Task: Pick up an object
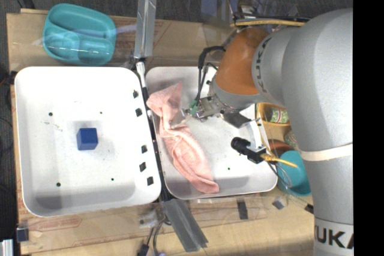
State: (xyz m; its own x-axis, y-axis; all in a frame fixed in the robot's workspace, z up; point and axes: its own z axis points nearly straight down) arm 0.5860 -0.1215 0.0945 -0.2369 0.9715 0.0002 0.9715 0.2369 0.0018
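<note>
A pink cloth [183, 144] lies crumpled along the left side of the right bin [240, 184], running from the far wall toward the near one. My gripper [197, 110] is down inside this bin, right beside the cloth's upper folds; whether it touches the cloth is hard to tell. A small blue cube [87, 138] sits alone in the middle of the left bin [36, 87], far from the gripper.
The grey arm with its orange band [240, 66] hides the right bin's far right part. A teal plastic container [78, 33] rests on the bench behind the left bin. A teal bowl [295, 172] and a yellow-green item [275, 114] lie right of the right bin.
</note>
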